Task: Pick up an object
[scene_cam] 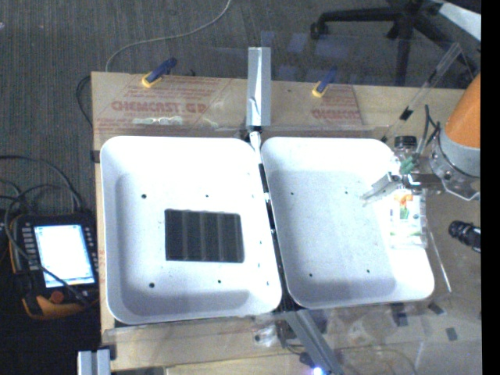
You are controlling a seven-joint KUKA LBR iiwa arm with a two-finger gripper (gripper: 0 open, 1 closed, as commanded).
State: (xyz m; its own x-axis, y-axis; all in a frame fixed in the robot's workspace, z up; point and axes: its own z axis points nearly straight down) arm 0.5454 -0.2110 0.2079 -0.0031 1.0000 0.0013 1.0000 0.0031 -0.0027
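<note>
A dark ribbed rectangular object [203, 235] lies flat in the middle of the left bin [125, 170]. A small clear item with orange and green parts [406, 213] rests against the right wall of the right bin [328, 162]. My gripper [384, 186] reaches in over the right bin's right side, just above and to the left of that small item. The view does not show anything held in it. The arm's orange band [473, 116] sits at the frame's right edge.
A metal divider post [258, 92] stands behind the seam between the bins. Two yellow-and-blue clamps [158, 72] [323, 83] hold the board at the back. A handheld pendant with a lit screen [56, 256] lies on the floor to the left.
</note>
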